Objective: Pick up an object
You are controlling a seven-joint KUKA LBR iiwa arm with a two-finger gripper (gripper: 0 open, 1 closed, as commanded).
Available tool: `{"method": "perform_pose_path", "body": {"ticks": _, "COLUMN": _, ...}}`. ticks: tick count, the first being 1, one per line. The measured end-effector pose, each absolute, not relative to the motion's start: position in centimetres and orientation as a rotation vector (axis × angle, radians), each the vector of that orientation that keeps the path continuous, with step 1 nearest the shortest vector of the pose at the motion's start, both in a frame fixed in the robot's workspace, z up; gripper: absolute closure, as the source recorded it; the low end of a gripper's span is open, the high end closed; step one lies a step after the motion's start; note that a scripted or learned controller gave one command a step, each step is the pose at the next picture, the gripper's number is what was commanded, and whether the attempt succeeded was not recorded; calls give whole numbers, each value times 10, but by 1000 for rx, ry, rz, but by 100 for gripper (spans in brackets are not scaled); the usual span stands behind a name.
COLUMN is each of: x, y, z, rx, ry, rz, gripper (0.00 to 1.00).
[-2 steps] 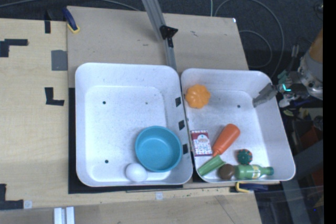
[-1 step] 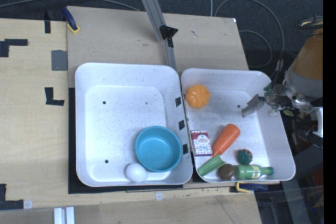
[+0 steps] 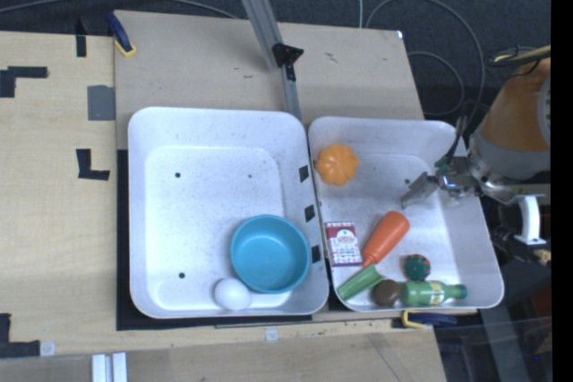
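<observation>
A: Why do the jaws (image 3: 419, 189) hang over the right bin (image 3: 472, 224) and not the left one?

B: The right bin carries most of the choices, I'd judge. A carrot (image 3: 387, 236) lies at a slant near its middle, a small red carton (image 3: 343, 243) just beside it toward the shared wall, and an orange fruit (image 3: 337, 164) sits up in the far corner.

A: And the crowd along the near wall?

B: A green bottle (image 3: 431, 292) lies on its side there, touching a brown ball (image 3: 387, 292), with a dark green ball (image 3: 415, 266) just above them. Packed like that, they look awkward to grasp.

A: Are the jaws open?

B: Too small and blurred to tell. Nothing shows between them, so I wouldn't call anything held.

A: What's the likeliest target?

B: The carrot, I'd guess; it lies nearest, below the jaws, with bare floor around it.

A: And the left bin (image 3: 152, 192)?

B: A blue bowl (image 3: 269, 253) and a white ball (image 3: 232, 292) touching it, both well apart from the arm.
</observation>
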State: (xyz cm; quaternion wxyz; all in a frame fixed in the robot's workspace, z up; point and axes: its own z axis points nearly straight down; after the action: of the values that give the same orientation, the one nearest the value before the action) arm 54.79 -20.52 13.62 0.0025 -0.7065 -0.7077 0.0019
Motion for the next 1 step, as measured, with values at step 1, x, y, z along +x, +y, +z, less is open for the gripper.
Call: {"method": "perform_pose_path", "body": {"ticks": 1, "x": 548, "y": -205, "z": 88, "rx": -2221, "ry": -2225, "rz": 2, "gripper": 0}}
